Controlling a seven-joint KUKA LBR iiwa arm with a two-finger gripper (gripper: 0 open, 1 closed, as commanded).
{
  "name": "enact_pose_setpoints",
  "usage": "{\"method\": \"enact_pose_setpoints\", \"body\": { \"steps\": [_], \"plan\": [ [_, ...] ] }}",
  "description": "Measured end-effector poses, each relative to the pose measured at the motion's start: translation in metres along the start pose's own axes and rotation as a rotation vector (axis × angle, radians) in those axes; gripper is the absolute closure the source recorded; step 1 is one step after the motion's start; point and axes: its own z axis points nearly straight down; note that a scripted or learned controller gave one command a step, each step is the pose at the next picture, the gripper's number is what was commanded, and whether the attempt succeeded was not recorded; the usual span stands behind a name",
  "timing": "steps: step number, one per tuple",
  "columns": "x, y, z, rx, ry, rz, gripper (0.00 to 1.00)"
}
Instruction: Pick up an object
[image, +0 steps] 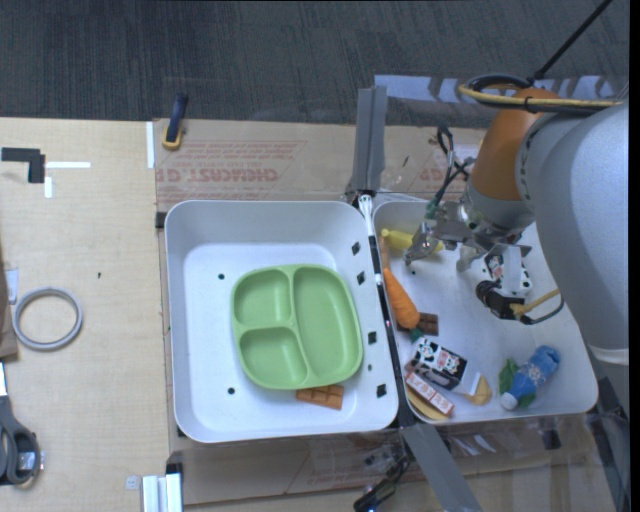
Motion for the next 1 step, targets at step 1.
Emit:
{"method": "enact_pose_setpoints", "body": {
  "steps": [1],
  "plan": [
    [-0.0613,-0.0458,0.0005,0.002,0.001,0.096,0.00]
  ]
}}
